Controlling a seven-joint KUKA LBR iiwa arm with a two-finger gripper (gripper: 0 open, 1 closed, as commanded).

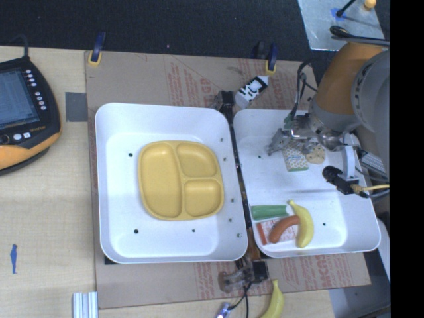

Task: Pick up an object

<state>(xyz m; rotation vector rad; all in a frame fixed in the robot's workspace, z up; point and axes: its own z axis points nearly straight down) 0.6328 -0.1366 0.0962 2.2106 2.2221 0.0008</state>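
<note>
Bananas aside, several small things are lying in the right bin [331, 240]: one yellow banana [303, 224] is curving along the near corner, touching a red sausage-shaped piece [283, 228] on its left, and a green stick [269, 211] is resting just above the sausage, close to the bin's left wall. Farther back in the same bin, a small patterned pouch [297, 158] is lying directly under the hand [291, 140], which is hanging low over the bin's far part. Whether its fingers are open or closed is not something I can tell, since the metal parts are blurring together there. The arm [351, 91], grey with an orange band, is reaching in from the right.

The left bin [119, 237] is carrying a yellow divided plate [180, 179] with three compartments, sitting near its middle. Both bins are sitting side by side on a brown cardboard sheet [165, 68] on the desk [40, 230]. A control tablet [23, 111] is lying at the desk's left edge. Another banana [273, 300] is lying on the cardboard in front of the bins.
</note>
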